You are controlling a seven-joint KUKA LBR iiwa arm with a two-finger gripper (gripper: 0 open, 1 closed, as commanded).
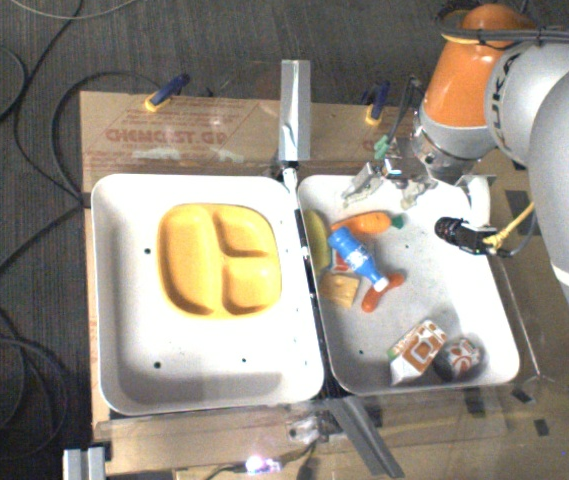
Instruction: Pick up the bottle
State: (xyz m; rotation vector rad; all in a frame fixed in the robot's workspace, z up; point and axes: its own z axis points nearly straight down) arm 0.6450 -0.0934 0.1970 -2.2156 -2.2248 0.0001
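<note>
Bottle (pixel 355 253) lies just below the empty, spread-fingered claw (pixel 384 183) in the right bin (pixel 484 298).

A small blue bottle (pixel 355 253) with a white label band lies on its side in the right-hand white bin (pixel 484 318), towards that bin's upper left. It points diagonally, from upper left down to lower right, resting among other small items.

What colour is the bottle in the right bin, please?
Blue with a white cap, per the camera view: bottle.
</note>
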